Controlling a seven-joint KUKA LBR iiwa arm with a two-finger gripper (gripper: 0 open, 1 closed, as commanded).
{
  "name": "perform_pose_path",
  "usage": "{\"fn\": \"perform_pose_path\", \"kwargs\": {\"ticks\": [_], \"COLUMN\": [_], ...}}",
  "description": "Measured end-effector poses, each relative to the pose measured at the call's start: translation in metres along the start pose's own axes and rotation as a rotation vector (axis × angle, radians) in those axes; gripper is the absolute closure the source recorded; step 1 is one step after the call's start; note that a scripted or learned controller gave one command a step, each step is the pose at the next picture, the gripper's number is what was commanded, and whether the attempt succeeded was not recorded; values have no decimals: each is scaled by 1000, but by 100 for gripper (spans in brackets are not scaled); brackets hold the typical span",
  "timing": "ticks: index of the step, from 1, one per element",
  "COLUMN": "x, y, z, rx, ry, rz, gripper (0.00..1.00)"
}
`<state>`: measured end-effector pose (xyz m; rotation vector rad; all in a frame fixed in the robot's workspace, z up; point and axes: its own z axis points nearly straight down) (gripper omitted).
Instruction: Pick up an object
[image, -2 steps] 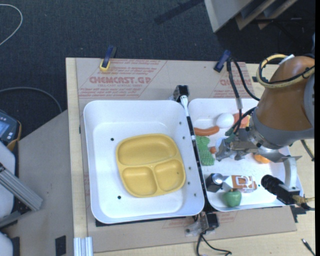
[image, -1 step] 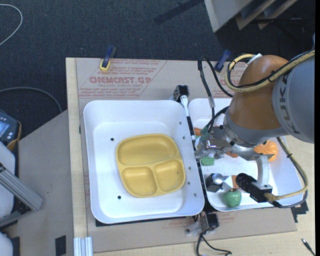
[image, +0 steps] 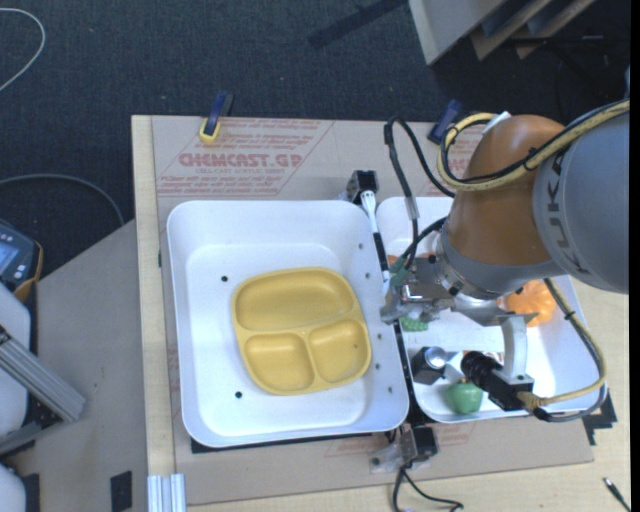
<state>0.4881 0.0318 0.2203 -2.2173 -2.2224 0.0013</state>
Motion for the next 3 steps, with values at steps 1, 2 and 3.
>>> {"fn": "perform_pose_path", "kwargs": {"ticks": [1, 2, 3], "x": [-14, -5, -12], "y": [-5, 2, -1], "z": [4, -11, 5], "rx": [1, -5, 2], "ry": [-1, -1, 0], "rz": [4, 1, 4], "gripper": [100, 100, 100]}}
